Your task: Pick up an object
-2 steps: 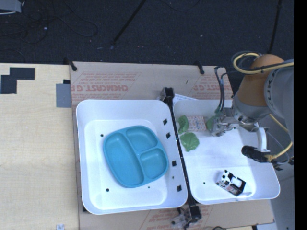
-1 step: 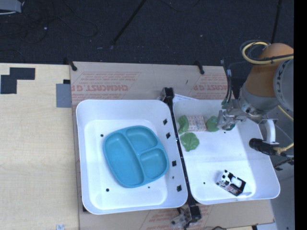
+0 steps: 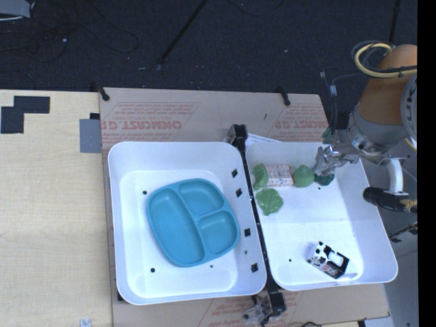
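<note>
Over the right bin's far edge, your gripper (image 3: 325, 163) hangs low beside a green ball.

You have the arm (image 3: 381, 94) reaching in from the right, orange band above the wrist, and you cannot tell from this angle whether the tool is open or closed, or gripping anything. Your green ball (image 3: 303, 176) lies in the right bin (image 3: 368, 251), just left of the gripper, next to a small pink-and-white box (image 3: 277, 174) and two crumpled green pieces (image 3: 266, 191). Nearer you, a black-and-white item (image 3: 328, 260) lies well apart from them. Your left bin (image 3: 129, 251) holds a blue divided tray (image 3: 192, 220).
</note>
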`<move>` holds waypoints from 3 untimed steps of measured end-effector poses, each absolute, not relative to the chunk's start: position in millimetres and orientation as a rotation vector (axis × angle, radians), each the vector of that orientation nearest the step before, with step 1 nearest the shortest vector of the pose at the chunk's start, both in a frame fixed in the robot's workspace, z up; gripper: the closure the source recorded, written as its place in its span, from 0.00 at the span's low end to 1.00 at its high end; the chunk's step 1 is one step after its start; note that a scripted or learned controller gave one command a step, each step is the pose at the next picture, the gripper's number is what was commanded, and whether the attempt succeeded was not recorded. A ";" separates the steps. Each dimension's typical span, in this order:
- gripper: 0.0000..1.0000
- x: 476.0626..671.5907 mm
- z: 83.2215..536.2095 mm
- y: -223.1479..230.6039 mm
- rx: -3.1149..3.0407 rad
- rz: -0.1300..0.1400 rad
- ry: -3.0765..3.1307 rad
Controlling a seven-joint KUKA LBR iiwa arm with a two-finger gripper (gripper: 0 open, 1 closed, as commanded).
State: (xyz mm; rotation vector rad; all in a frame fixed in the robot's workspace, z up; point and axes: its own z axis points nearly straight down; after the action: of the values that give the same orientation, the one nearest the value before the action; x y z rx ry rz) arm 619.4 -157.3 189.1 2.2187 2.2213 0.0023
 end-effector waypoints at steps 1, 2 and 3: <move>1.00 620.2 237.9 -158.5 2.217 0.003 2.221; 1.00 609.5 227.8 -111.3 2.221 -0.002 2.229; 1.00 614.7 226.8 -57.6 2.219 -0.001 2.229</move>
State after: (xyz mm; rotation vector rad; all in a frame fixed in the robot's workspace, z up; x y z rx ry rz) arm 614.7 -57.6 226.8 2.2194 2.2294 -0.0011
